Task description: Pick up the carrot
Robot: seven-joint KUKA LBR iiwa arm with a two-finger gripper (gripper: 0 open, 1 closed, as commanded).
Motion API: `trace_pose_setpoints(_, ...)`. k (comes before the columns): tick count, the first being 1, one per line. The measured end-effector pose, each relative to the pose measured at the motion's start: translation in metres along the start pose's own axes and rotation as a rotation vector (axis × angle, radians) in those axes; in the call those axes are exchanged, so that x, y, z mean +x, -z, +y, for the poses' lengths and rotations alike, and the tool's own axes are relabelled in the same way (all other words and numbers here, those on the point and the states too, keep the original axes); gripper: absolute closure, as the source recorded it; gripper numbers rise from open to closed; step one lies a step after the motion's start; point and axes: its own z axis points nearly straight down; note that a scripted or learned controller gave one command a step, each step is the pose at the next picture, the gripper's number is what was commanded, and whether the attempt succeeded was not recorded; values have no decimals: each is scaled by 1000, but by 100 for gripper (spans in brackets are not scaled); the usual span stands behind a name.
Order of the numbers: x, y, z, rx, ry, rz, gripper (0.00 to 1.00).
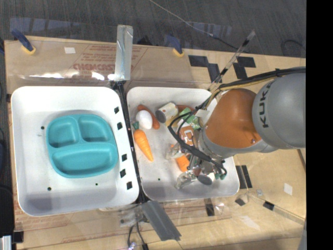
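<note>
While the two-finger gripper (200, 175), grip state unclear, hangs low, the tapered orange plastic carrot (143, 144) lies at its ten o'clock, long axis eleven-to-five.

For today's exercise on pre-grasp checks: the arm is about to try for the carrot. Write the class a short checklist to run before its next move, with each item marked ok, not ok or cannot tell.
1. Carrot in view and unobstructed from above: ok. It lies near the left wall of the right bin.
2. Gripper positioned over the carrot: not ok. It sits low in the bin's right part, apart from the carrot.
3. Gripper free of other items: cannot tell. It is among clutter, including an orange piece.
4. Space around the carrot: ok at its pointed end; the white egg-like item sits close to its top.
5. Teal tray out of the way: ok, it is in the left bin.
</note>
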Motion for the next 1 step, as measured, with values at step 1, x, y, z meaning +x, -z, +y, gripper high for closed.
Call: trace_pose_setpoints(1,-2,10,2,0,10,-1,100)
